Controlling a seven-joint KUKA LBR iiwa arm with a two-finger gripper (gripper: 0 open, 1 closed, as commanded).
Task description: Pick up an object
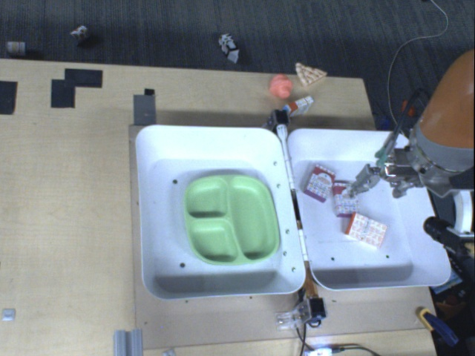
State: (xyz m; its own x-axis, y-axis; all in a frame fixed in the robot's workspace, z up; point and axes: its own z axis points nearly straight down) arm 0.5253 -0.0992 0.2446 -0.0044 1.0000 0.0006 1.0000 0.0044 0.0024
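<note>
The right white bin (415,267) holds three small patterned packets. A red and white one (319,183) lies at the upper left, a paler one (346,203) sits in the middle, and an orange and white one (365,230) rests lower right. My gripper (363,181) hangs over the right bin, reaching in from the right, its tip just above and right of the middle packet. Nothing shows between its fingers.
The left white bin (159,162) holds a green divided plate (230,217). Behind the bins on the bench lie a pink ball (280,86), a wedge-shaped toy (310,73) and a small tube (299,107). The arm's orange band (454,102) looms at the right edge.
</note>
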